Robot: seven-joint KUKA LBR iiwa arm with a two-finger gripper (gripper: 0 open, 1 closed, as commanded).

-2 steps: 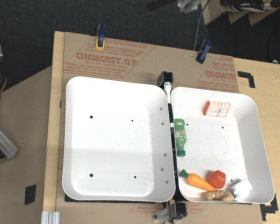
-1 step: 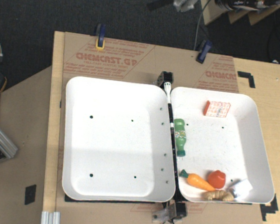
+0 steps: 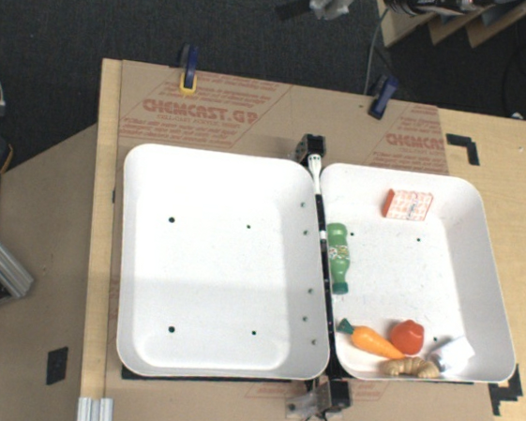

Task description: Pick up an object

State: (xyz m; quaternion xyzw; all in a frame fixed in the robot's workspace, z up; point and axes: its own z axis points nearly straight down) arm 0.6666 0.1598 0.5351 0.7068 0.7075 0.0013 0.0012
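You are looking down on the counter, where two white bins sit side by side, their inner rims touching. The left bin shows bare white floor with a few dark dots. All the objects lie in the right bin. At its 12 o'clock, near the far wall, you see a small orange-and-white box. At 9 o'clock a green bottle lies lengthwise just beside the rim shared with the left bin. Toward 6 o'clock a carrot lies beside a tomato; the two look to be touching. Just nearer the front rim lies a ginger root, and at 5 o'clock a pale, small item sits in the corner, too blurred for you to name. The hand's state is something you cannot tell from here. Two blue clamps grip the counter's far edge.
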